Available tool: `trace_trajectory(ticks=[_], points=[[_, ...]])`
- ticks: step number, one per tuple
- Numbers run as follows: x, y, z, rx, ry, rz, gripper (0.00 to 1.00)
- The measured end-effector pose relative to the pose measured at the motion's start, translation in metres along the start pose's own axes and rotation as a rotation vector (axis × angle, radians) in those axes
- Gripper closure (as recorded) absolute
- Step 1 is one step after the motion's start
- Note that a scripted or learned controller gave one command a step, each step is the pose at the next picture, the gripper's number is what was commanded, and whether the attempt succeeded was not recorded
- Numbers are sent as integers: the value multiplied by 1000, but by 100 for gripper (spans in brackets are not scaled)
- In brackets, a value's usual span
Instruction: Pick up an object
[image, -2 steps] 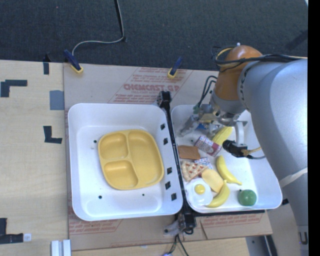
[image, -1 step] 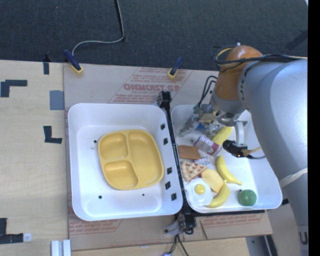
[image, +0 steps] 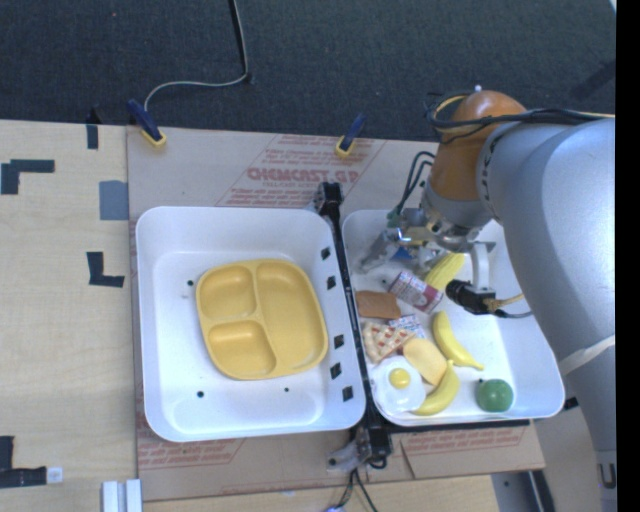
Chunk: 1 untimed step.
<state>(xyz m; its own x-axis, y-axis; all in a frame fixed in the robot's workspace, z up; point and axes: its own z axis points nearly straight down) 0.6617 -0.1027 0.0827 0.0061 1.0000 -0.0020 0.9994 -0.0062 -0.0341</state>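
I hang my tool (image: 400, 240) over the right white bin (image: 530, 370), beside the small silvery packet (image: 413, 290); whether it is wide or narrow I cannot tell.

One fixed camera above the bench (image: 60, 300), slanted downward — both bins framed, moderately near

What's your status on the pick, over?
Gripper low in the right bin's far left corner, nothing seen held. Toy food piled just beside it: small can, bananas, pizza slice, fried egg. Yellow tray alone in left bin.
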Motion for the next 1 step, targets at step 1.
trace_trajectory(ticks=[1], points=[[1, 0, 0, -1, -2, 2, 0]])
